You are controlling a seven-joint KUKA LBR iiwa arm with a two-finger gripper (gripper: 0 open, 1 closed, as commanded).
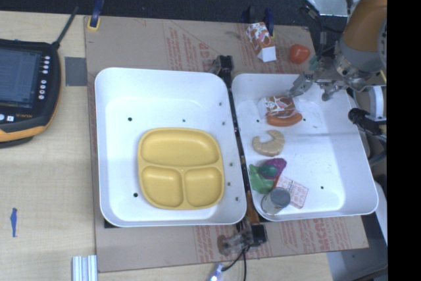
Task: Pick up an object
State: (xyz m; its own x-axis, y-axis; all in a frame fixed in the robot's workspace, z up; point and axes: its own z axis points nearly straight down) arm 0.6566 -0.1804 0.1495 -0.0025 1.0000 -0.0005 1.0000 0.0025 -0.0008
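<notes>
- Gripper [297, 86] hung at upper right of frame over right bin [342, 168], just above sausage [284, 119].
- Finger state: could not tell.
- Yellow tray [180, 167] lay in left bin [118, 141].

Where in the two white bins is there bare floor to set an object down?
Free: left bin floor above and left of the yellow tray; right bin floor right of the croissant. Crowded: right bin's left side, from hot dog to can.

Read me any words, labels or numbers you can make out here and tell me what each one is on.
None can be read.
Cardboard sheet under the bins: red print, too blurred.
Small carton behind the right bin: printing too small.
Flat packet in the right bin: red pattern, illegible.
Handheld controller screen: too dim.
</notes>
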